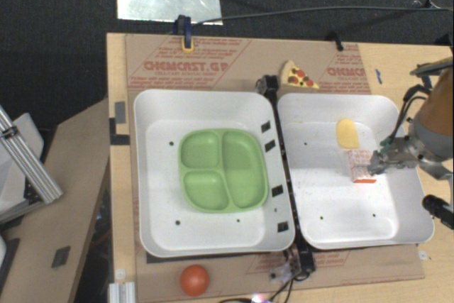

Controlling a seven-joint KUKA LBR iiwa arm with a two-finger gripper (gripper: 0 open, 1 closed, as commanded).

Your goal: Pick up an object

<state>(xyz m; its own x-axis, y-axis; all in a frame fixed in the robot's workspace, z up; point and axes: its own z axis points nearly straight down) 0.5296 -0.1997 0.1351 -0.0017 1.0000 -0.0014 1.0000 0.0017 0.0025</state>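
The arm enters from three o'clock and its gripper [376, 165] sits low in the right bin [319, 227], right at a small clear packet with a red edge [360, 165]. From this angle I cannot tell how far the gripper is open, nor whether the packet is actually caught in it; the two look to be touching or nearly so. A yellow rounded piece [347, 133] lies just beside the packet, at about eleven o'clock from it. The left bin [152, 223] holds a green divided tray [223, 169], well apart from the arm. Outside the bins, a pizza-slice toy [299, 76] rests on the surface [120, 245] at twelve o'clock of the right bin, and an orange ball [194, 279] sits at six o'clock of the left bin.

The packet seems the likely target. It looks thin and flat, so a good grasp probably means pressing right down to the bin floor before closing, with the packet centred in the gripper rather than nipped at one corner. A slippery wrapper could slide out, so the lift should be slow and straight up. It should also stay clear of the yellow piece so it is not nudged.
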